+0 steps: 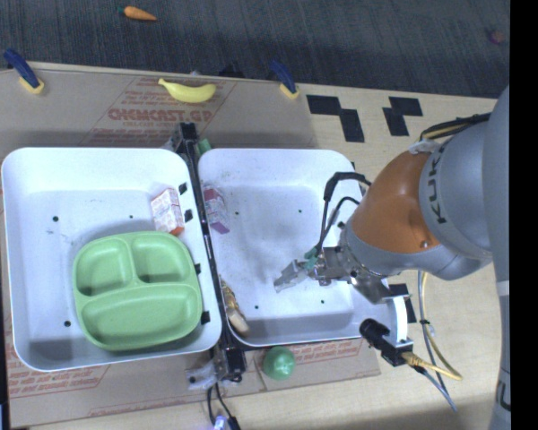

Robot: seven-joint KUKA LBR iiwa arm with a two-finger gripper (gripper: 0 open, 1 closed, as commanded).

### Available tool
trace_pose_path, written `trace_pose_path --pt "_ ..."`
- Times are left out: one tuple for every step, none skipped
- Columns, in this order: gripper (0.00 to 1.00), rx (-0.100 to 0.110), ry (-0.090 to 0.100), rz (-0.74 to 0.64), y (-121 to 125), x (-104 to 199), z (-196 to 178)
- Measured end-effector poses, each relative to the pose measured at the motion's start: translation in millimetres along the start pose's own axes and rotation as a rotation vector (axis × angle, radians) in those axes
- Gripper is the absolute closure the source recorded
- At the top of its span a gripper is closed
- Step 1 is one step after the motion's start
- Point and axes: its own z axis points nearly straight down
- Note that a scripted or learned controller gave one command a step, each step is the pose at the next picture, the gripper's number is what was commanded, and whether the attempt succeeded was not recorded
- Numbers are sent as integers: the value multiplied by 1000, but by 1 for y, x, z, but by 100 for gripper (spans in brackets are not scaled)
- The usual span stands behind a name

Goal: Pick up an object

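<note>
The arm (448,213) comes in from the right and bends down over the right bin (278,240), its orange band sitting just above the wrist. The gripper (291,276) hangs low in the near right part of that bin, fingers slanting toward the left and slightly downward, close to the white floor. From here I cannot tell whether it is parted or closed, and nothing can be made out between its tips. The objects in this bin lie well apart from it along the left wall: a small clear packet with pinkish print (214,208) near the far left corner, its long axis running roughly front to back, and a brownish elongated item (233,312) at the near left corner, also lying along the wall. In the left bin (36,240) a green divided tray (139,288) lies flat, with a small red-and-white carton (167,210) just behind it. A yellow banana (188,90) rests on the cardboard beyond the bins, and a green ball (279,363) sits in front of them.
</note>
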Motion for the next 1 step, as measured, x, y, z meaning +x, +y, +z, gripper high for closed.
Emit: trace_pose_path --pt "0 -2 -1 3 84 -54 27"
